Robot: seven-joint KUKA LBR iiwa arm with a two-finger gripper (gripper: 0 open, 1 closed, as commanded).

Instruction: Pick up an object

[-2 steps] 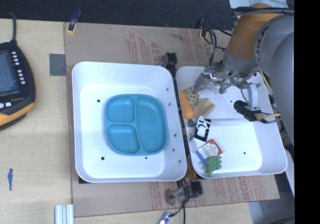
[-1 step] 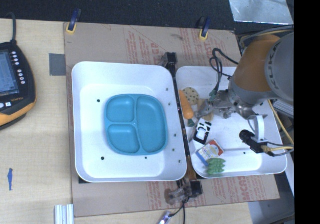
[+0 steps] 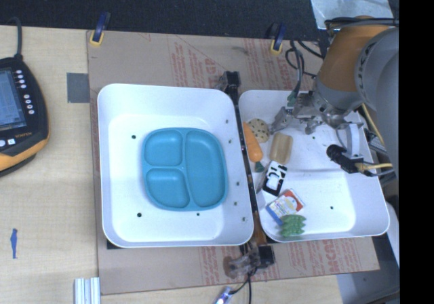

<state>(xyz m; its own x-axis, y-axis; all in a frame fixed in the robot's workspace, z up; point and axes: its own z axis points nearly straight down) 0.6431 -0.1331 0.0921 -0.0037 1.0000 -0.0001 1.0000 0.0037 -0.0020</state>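
Camera view: card (image 3: 274, 178) (black-white print) unreadable.

Even overhead light, soft shadows, slightly grainy picture.

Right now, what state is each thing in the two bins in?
Blue plate: flat in left bin, nothing on it.
Carrot: lying at right bin's left edge.
Black-and-white block: tilted, untouched.
Green toy: lying at front wall.
Gripper: low over right bin, holding nothing visible.
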